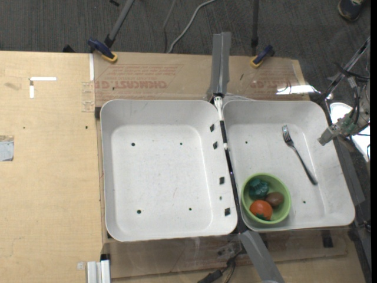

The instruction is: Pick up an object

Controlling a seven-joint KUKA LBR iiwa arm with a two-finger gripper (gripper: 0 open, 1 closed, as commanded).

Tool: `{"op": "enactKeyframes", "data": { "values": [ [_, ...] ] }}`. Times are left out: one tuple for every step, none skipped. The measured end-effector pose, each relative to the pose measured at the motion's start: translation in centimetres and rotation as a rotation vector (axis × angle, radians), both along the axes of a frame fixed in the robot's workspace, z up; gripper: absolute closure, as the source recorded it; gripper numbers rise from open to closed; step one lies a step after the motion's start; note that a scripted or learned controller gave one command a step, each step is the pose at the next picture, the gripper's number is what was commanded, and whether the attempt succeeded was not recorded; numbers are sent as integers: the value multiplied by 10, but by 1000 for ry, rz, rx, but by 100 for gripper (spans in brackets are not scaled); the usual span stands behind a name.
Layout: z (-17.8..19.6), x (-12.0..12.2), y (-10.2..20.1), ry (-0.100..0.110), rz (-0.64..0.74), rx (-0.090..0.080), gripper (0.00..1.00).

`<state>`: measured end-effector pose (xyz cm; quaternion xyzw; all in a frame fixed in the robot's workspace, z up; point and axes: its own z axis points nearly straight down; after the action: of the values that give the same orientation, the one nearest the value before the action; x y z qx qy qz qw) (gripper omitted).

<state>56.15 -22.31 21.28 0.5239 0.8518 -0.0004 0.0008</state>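
a round green plastic bowl (pixel 266 198) is set in the near left corner of the right white bin (pixel 333 217); a silver metal fork (pixel 299 155) lies beyond it, flat and apart, easily reached.

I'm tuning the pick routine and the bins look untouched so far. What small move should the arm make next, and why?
Probably swing in over the right bin and line up above the fork. It lies flat and alone on the bin floor, apart from the green bowl, whose small pieces sit crowded together and look harder to grasp.
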Motion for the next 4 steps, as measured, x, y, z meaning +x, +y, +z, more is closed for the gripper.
{"op": "enactKeyframes", "data": {
  "values": [
    [30,-8,62,1,-124,1,100],
    [30,-8,62,1,-124,1,0],
    [-121,-31,98,2,-381,1,0],
    [1,58,78,-1,-497,0,0]
  ]
}}
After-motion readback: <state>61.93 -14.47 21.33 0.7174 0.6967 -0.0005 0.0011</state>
